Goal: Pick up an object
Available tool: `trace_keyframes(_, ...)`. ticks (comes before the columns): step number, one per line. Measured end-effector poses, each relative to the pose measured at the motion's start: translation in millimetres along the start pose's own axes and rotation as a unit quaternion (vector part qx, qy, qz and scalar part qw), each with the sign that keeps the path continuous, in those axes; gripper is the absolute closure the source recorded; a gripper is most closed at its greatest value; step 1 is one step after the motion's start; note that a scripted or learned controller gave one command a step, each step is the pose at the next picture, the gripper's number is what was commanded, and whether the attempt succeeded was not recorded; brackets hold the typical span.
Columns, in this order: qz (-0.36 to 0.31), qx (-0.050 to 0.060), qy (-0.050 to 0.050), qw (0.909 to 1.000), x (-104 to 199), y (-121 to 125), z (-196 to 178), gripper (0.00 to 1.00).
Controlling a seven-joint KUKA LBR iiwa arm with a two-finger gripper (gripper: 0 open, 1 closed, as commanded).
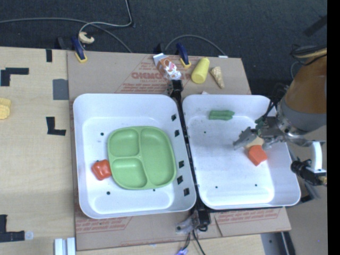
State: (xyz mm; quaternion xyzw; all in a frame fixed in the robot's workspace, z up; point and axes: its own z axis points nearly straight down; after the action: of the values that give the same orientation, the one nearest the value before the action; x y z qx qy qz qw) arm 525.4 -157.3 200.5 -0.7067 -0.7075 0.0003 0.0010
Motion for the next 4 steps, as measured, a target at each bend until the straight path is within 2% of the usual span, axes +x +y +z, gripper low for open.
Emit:
trace_keyframes(1, 0.001, 0.0, -0.001, 1.0, -67, -5, 38, 0.0)
trace_keyframes(2, 0.0, -0.001, -0.001, 1.0, -52, 37, 107, 0.0)
trace_keyframes(3, 0.0, -0.004, -0.002, 1.0, -15, 1, 114, 0.0)
trace_keyframes(4, 0.0, -0.005, -0.003, 1.0, -15, 2, 104, 1.0)
